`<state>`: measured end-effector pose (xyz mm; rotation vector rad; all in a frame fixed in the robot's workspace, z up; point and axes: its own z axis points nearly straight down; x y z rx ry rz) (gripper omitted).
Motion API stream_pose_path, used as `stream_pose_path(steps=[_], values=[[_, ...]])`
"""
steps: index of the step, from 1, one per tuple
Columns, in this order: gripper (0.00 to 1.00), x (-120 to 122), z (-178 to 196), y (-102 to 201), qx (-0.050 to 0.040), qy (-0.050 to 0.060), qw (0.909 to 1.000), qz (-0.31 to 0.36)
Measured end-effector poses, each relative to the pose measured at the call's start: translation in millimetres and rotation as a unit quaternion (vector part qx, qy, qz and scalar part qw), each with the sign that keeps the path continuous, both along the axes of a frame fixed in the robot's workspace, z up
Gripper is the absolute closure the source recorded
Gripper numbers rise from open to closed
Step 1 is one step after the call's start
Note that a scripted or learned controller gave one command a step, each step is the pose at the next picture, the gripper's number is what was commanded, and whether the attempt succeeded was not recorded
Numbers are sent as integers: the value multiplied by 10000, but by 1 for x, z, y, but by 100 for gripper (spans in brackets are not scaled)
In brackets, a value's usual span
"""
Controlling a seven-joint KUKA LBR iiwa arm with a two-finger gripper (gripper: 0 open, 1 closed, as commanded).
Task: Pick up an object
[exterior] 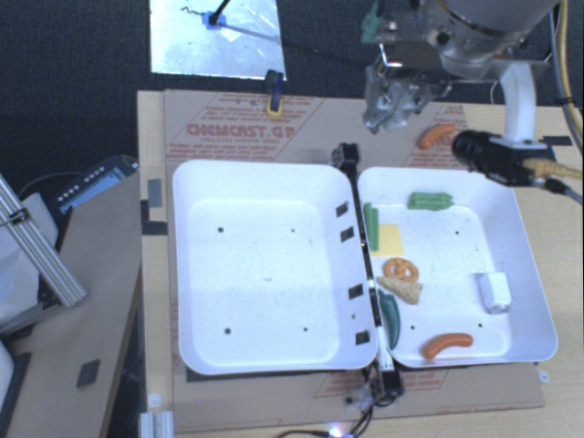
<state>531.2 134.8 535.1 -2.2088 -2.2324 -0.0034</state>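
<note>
The gripper [394, 109] hangs high above the far edge of the bench, over the cardboard sheet [237, 128] behind the right bin [529, 272], and I cannot tell if it is open or closed, because its lower end is blurred and dark from this angle. Nothing is visible under it or in it, so I judge that no object is picked up yet. The grey arm [484, 16] with its orange band comes in from the upper right. All the candidate objects are lying in the right bin: a green pepper-like piece [429, 201] near the far wall, a long green piece [371, 226] along the left wall, a yellow square [390, 240] just beside it, a pretzel [400, 268], a pale wedge [403, 289] touching the pretzel, a dark green pepper [390, 316], an orange sausage [447, 344] near the front, and a white block [494, 291] toward the right. One more sausage [436, 135] lies outside the bin on the cardboard, near the gripper. The left bin [265, 272] carries nothing. So the task seems at its beginning: choosing a target, descending, closing and lifting are all left to do.
</note>
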Motion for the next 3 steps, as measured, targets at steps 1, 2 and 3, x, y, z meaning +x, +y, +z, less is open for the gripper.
stream_pose_path(steps=[1, 2, 3], values=[[100, -37, 0, 86, 6, 3, 10000, 18], [100, -45, 0, -6, -12, -7, 10000, -85], [100, -46, 0, 69, 3, -3, 10000, 1]])
